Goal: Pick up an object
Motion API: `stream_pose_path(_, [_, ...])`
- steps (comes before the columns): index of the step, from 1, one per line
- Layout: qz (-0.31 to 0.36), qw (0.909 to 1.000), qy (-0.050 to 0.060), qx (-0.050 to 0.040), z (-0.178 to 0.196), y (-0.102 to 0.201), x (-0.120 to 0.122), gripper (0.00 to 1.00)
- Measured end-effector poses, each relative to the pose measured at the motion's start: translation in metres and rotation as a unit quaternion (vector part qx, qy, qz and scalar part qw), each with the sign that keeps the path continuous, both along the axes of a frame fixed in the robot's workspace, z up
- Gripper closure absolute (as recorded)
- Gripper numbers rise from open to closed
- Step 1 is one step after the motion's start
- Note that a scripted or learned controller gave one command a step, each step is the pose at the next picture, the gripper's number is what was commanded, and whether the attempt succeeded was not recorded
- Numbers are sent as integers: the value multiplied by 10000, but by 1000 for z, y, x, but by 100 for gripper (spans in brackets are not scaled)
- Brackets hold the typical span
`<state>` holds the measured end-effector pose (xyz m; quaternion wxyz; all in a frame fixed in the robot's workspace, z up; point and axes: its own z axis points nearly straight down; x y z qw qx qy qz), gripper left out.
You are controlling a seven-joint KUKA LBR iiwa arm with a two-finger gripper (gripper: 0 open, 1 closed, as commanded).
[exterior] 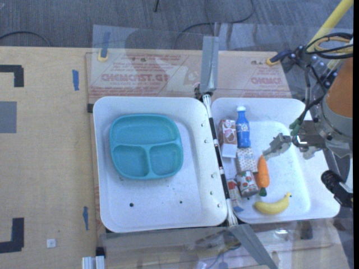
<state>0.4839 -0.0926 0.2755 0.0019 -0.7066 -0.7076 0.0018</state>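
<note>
Pincer [279, 145] above the right bin [305, 192], reaching in from the right; state of its grip impossible to tell, nothing visibly held. Just below and left of it, an orange carrot [262, 172], close but apparently apart. Further left, a blue bottle [243, 128] upright beside small cartons [228, 132]. Near the bin's front edge, a yellow banana [273, 204], well below the pincer. In the left bin [112, 206], a teal divided tray [146, 146].
</note>
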Motion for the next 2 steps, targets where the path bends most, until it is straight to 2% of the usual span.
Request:
stream_pose_path(1, [-17, 10000, 17, -2, 7, -2, 2, 100])
stream_pose_path(2, [-20, 10000, 16, -4, 7, -2, 2, 0])
